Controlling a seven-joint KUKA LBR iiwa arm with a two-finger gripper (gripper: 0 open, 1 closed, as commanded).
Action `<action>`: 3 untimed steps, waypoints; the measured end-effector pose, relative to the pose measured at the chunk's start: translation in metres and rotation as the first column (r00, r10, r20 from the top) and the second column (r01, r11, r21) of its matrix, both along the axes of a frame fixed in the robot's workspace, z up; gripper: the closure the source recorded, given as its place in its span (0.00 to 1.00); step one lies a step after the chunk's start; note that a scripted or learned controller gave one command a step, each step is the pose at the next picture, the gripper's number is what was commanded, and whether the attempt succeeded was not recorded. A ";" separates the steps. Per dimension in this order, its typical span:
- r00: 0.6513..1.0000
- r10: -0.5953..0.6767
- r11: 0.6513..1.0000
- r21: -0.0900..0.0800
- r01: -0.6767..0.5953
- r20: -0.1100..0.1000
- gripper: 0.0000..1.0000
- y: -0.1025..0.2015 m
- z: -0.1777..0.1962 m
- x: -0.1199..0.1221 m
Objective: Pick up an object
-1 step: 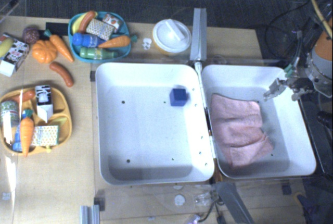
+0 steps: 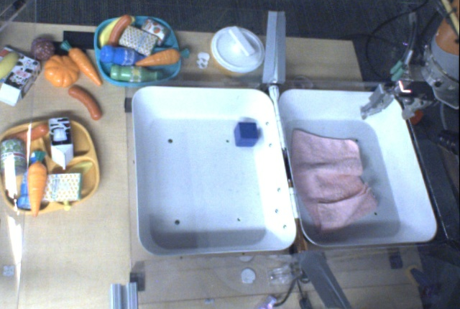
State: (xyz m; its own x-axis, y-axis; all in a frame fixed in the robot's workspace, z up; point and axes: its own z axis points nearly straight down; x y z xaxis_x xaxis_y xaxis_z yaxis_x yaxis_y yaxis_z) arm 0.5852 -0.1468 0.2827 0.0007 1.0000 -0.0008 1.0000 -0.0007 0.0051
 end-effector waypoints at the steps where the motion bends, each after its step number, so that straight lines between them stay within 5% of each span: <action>1: 0.998 0.057 0.998 0.001 -0.057 -0.005 0.00 -0.024 -0.115 -0.050; 2: 0.995 0.101 0.995 -0.003 -0.101 0.008 0.00 -0.046 -0.193 -0.011; 3: 0.975 0.222 0.975 -0.003 -0.222 0.006 0.00 0.013 -0.193 0.025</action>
State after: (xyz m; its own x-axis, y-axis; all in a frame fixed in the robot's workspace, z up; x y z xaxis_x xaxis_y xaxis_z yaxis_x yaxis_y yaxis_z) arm 0.6104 -0.1337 0.0894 -0.2212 0.9752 -0.0039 0.9752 0.2212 0.0108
